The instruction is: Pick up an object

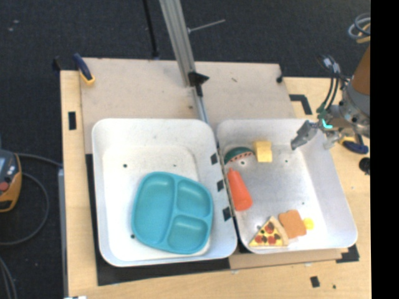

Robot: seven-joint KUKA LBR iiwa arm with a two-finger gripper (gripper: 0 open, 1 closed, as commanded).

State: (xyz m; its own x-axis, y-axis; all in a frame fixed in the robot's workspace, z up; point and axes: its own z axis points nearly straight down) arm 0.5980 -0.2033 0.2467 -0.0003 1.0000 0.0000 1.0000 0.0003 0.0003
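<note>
In the right bin (324, 192) lie a yellow block (264, 151), a round green, white and red toy (237, 156), an orange-red cylinder (239, 190), a pizza slice toy (268, 234) and an orange-brown toy (292, 224). My gripper (316, 139) hovers over the bin's upper right corner, to the right of the yellow block and apart from it. It is open, with one grey finger (302, 136) pointing left and nothing held between the two.
The left bin (109, 142) holds a teal divided plate (173, 212). A metal post (181, 42) rises behind the bins. A blue and yellow clamp (83, 68) sits at the bench's back left corner.
</note>
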